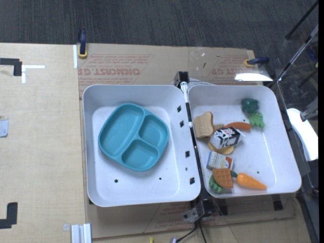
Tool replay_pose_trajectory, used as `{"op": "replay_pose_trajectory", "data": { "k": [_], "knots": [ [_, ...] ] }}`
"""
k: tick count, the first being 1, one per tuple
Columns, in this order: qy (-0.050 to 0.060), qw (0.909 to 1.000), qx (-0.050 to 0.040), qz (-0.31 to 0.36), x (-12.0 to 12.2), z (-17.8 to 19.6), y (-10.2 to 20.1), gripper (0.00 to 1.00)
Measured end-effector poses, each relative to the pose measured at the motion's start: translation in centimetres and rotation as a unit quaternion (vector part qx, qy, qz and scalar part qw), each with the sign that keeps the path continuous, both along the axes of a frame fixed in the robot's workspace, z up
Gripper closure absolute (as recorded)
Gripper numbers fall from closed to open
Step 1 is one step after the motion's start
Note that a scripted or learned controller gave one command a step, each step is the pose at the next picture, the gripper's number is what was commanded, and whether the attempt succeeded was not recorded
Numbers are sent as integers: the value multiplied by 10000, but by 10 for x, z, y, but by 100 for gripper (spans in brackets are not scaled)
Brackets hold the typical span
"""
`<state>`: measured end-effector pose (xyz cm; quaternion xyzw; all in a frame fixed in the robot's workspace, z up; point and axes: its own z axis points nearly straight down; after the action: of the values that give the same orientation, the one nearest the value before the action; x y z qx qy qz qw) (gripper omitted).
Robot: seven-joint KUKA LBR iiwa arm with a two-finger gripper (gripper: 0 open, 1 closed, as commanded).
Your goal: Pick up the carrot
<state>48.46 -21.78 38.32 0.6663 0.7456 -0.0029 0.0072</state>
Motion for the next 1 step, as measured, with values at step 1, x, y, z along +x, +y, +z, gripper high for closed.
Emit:
{"op": "replay_pose_trajectory", "data": {
  "k": [1],
  "knots": [
    [-13, 10000, -21, 29, 2, 9, 0, 100]
  ]
}}
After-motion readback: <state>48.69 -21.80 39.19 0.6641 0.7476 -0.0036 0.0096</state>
